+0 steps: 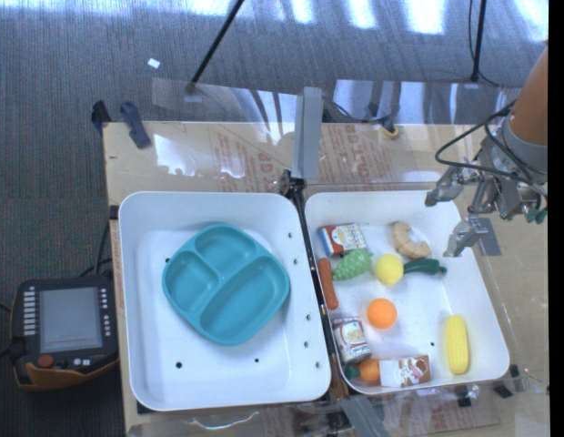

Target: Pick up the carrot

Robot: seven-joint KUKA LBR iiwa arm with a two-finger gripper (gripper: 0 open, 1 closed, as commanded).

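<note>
The carrot is a small orange piece with a green top, lying at the near edge of the right bin. It is wedged between a can and a brown carton. My gripper hangs over the bin's far right corner, well away from the carrot. It is open and there is nothing between its fingers.
The right bin also holds a reddish sausage, green grapes, a lemon, an orange, corn, a pastry and a carton. A teal divided plate lies in the left bin.
</note>
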